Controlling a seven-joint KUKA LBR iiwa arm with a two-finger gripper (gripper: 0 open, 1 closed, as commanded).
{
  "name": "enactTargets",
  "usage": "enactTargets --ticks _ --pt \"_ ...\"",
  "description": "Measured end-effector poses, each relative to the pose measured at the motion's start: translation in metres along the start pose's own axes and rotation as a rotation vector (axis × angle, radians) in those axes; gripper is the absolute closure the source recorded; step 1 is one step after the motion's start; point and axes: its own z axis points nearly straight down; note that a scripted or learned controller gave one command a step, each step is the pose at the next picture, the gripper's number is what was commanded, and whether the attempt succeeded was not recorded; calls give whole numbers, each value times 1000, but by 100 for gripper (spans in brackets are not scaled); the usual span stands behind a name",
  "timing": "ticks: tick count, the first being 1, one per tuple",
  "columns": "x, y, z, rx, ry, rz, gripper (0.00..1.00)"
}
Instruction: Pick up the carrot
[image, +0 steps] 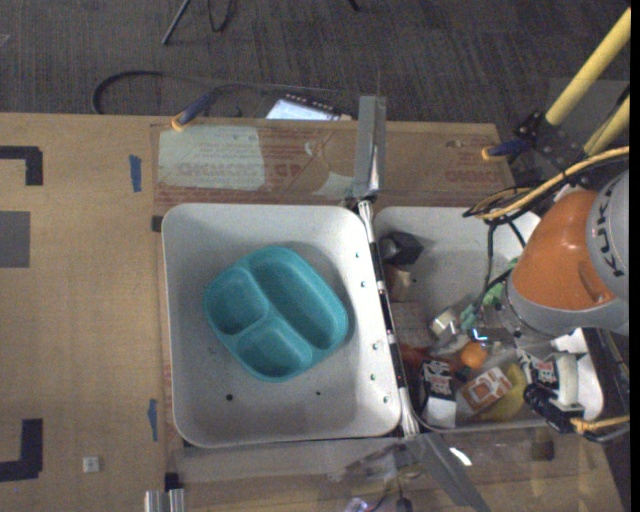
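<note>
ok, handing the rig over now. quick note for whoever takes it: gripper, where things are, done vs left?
Gripper: the arm reaches over the right bin from the right, and its body hides the gripper, so I cannot tell whether it is open or shut.
Things: an orange item, likely the carrot, lies in the clutter at the near side of the right bin, beside a small carton and other packets. A teal divided plate sits in the left bin.
Done: nothing confirmed; no sign that the carrot is held or lifted.
Left: grasp the carrot and lift it out.
</note>
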Motion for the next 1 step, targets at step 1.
enactTargets --ticks 1 --pt "0 0 -10 -4 0 3 100"
